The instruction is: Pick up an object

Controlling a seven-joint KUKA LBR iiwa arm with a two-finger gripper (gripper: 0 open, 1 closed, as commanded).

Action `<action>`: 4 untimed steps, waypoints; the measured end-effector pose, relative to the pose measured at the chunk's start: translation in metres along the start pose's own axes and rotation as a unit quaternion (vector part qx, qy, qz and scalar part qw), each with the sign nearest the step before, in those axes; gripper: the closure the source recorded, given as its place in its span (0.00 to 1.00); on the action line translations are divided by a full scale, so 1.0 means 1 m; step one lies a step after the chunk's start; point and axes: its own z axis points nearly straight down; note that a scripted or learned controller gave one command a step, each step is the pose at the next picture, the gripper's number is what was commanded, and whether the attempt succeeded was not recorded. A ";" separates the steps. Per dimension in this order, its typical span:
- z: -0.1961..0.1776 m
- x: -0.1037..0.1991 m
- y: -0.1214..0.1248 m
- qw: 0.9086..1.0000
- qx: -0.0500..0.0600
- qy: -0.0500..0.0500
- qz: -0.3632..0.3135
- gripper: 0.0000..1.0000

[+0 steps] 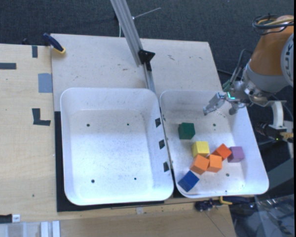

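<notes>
Two shallow white bins sit side by side on the bench; left bin (74,107) holds no blocks, its floor showing dark speckling and a few small black dots; right bin (251,147) holds seven small blocks, all in its lower half.

Green cube (186,131) stands alone near the bin's centre; yellow cube (201,148) lies at its 5 o'clock, just beside; three orange cubes cluster below the yellow one: one (201,164) at its 6 o'clock and touching it, one (215,163) to the right of that, one (222,152) at the yellow cube's 3 o'clock; purple cube (236,154) touches that last orange cube on its right; blue cube (188,181) sits nearest the front rim, at 7 o'clock from the orange cluster.

Gripper (221,104) hangs over the right bin's upper part, at 1 o'clock from the green cube and well apart from every block; fingers appear splayed, released, nothing between them; grey arm with orange band (269,58) enters from the right.
</notes>
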 end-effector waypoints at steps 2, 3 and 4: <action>0.059 -0.001 -0.007 1.000 0.001 0.000 0.000 0.00; 0.114 0.000 -0.008 1.000 0.001 -0.001 0.000 0.00; 0.101 0.000 -0.007 1.000 -0.002 0.000 -0.001 1.00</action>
